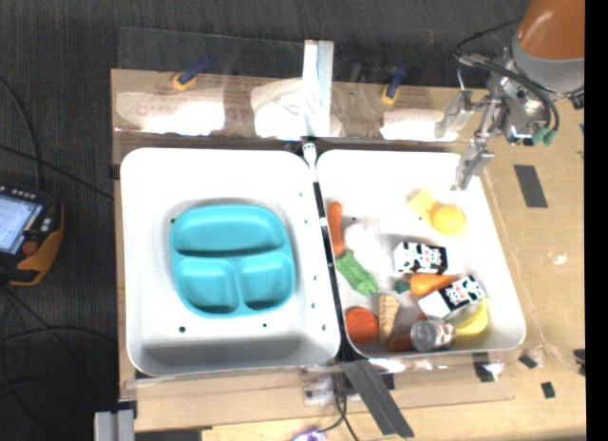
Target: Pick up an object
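Objects for picking lie heaped in the right bin, mostly toward its 6 o'clock end. A yellow duck-like toy sits apart at about 1 o'clock in that bin. Below it is a black-and-white cow-patterned carton, with a toy carrot just beneath and a second cow-patterned carton at 4 o'clock. A banana touches the bin's lower right corner, beside a small jar. Along the dividing wall lie an orange stick-shaped piece, a green leafy piece, a red round toy and a tan cone-like item.

The left bin holds a teal divided tray at its centre.

The gripper hangs at the right bin's 12 o'clock rim — above the duck, touching nothing. Whether its fingers are spread or closed cannot be told from this view.
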Tool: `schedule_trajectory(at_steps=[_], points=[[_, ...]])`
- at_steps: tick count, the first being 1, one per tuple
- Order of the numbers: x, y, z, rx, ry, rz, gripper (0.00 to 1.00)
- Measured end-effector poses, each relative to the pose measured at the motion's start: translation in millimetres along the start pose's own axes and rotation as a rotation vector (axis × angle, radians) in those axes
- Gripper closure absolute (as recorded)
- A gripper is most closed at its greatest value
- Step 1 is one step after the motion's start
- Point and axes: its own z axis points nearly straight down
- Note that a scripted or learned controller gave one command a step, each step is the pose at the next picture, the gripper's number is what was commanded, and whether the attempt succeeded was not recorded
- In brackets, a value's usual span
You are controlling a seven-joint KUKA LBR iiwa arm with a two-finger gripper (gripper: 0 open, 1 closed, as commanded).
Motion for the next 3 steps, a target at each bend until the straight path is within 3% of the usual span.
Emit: schedule_trajectory(at_steps=[1,2,3], points=[[8,27,165,0.001,-0.001,-0.114,0.00],[22,20,176,0.000,-0.001,-0.088,0.00],[57,-37,192,0.002,-0.011,-0.028,0.00]])
